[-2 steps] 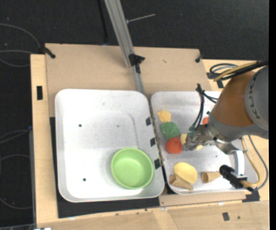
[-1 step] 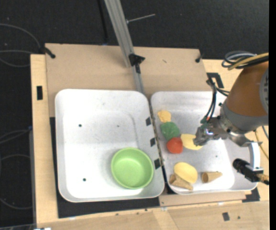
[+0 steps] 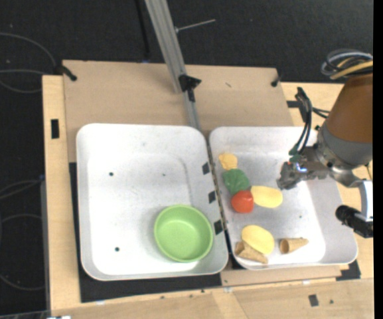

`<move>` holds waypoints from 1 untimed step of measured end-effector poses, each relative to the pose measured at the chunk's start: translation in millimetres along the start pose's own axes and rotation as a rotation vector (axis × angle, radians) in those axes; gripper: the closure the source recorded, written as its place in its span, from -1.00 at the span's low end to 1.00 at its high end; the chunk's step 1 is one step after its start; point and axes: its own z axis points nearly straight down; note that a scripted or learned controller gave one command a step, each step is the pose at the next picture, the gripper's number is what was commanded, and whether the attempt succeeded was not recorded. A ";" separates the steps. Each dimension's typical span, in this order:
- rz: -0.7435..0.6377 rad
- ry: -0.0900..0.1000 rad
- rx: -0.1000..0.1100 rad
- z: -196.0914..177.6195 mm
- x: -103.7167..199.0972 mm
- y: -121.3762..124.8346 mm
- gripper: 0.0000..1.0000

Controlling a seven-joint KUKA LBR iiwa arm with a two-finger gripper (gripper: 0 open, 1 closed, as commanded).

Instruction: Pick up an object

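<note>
Grey tool (image 3: pixel 288 177) seemingly above yellow fruit (image 3: pixel 267 197)

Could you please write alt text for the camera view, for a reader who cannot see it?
A grey and orange robot arm reaches in from the right, its gripper over the right white bin above small toy foods, near a yellow piece and a red one. The left bin holds a green bowl.
</note>
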 end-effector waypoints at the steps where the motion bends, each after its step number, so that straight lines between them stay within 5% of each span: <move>1: -0.001 0.000 0.000 -46.9 7.2 3.2 1.00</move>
